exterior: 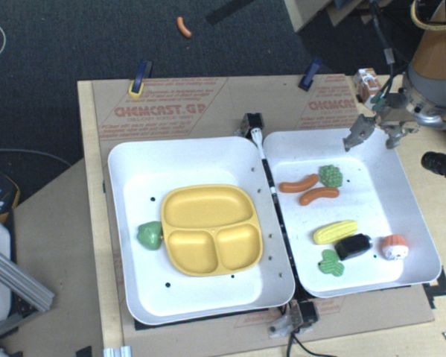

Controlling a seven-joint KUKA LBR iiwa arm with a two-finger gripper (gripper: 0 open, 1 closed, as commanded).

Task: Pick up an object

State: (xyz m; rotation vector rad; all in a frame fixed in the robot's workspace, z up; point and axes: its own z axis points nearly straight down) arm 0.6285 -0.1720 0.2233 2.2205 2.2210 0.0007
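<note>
Camera view: the gripper (pixel 375 135) hangs over the far edge of the right bin (pixel 411 209), fingers spread wide with nothing between them. Arm enters from the right.

Right bin contents: two sausages (pixel 309 190) lying close together near the bin's middle, a broccoli floret (pixel 329 176) just beside the upper one, a corn cob (pixel 335 231), a black block (pixel 352 245) touching or nearly touching the corn, a small green piece (pixel 331 264) beside the block, and a red-and-white piece (pixel 394 247) by itself toward the right wall. Left bin (pixel 128 216) holds a yellow divided tray (pixel 211 228) and a green item (pixel 149 235) just beside it.

Judgement: step in hand is the approach; no object chosen yet. The red-and-white piece looks the cleanest target, since it stands apart from neighbours. The corn, block and green piece are crowded; fingers could nudge one while closing on another. For a good grasp the arm should centre the open fingers over one object, align them across its narrow side, descend straight, and close only once both fingers flank it.
</note>
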